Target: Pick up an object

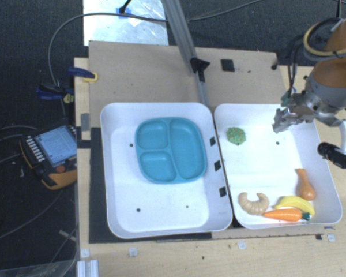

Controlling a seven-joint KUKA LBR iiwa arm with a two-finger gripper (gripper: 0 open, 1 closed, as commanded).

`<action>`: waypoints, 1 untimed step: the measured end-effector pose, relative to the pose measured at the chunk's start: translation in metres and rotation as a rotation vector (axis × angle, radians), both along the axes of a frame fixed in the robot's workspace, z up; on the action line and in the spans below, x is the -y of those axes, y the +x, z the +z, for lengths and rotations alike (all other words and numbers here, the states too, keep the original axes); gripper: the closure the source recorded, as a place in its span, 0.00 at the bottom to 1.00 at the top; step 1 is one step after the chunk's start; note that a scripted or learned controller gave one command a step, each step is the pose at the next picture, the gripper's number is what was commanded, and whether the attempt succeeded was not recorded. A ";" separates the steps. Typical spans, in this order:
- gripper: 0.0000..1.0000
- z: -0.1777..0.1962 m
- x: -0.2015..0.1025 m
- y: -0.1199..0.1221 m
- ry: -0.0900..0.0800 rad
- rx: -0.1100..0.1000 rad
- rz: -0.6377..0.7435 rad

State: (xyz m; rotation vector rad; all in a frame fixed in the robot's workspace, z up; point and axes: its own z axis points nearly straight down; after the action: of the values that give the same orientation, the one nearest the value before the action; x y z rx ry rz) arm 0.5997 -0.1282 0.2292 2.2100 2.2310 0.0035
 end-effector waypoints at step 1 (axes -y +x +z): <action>1.00 0.010 -0.053 0.007 0.001 0.001 0.001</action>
State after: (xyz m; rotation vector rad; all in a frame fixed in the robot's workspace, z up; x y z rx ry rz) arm 0.6065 -0.0752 0.2392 2.2091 2.2325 0.0061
